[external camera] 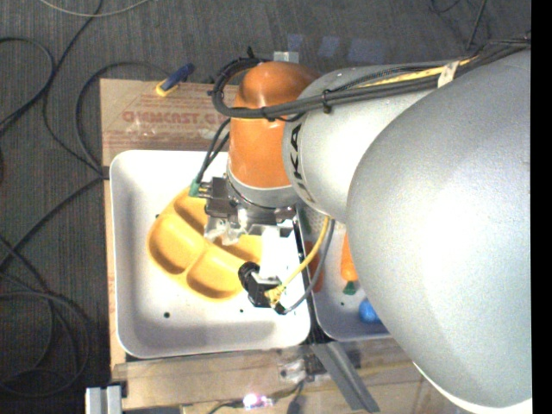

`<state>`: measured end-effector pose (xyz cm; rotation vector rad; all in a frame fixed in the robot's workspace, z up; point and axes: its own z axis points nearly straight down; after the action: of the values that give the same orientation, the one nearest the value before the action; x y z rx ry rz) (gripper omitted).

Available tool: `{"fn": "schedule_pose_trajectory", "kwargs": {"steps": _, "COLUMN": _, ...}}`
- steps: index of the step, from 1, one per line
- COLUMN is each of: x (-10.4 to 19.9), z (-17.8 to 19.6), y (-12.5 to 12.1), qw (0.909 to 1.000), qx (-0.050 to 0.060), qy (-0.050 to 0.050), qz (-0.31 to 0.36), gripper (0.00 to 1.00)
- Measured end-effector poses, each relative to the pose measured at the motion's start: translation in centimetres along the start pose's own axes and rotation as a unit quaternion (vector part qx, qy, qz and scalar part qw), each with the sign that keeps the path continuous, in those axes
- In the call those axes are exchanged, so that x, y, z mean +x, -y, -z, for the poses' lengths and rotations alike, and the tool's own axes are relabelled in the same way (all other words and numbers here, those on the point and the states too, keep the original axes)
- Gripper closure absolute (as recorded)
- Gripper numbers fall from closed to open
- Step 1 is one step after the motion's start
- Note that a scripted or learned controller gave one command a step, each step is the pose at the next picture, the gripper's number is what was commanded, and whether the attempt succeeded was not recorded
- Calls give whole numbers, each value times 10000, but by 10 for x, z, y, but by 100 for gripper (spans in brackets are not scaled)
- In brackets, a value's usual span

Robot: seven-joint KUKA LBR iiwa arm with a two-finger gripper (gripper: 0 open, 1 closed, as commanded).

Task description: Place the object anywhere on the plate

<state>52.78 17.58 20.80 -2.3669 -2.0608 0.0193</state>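
Observation:
A yellow sectioned plate (183, 247) lies in the left white bin (138, 317). My gripper (226, 228) hangs over the plate's right part, close above or against its surface. The wrist and orange band hide most of the plate's upper right. Whatever lies under the gripper is hidden from this angle.
The big grey arm covers most of the right bin (332, 322). Along its left side an orange thing (348, 261) and a blue thing (369, 310) peek out. A cardboard sheet (155, 119) lies behind the left bin, with a blue-and-yellow item (173, 78) on its far edge.

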Motion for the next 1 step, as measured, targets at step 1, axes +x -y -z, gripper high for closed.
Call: {"fn": "schedule_pose_trajectory", "kwargs": {"steps": 1, "x": 20, "z": 20, "y": 32, "qw": 9994, "qx": -36, "qy": -12, "qz": 348, "gripper": 100}}
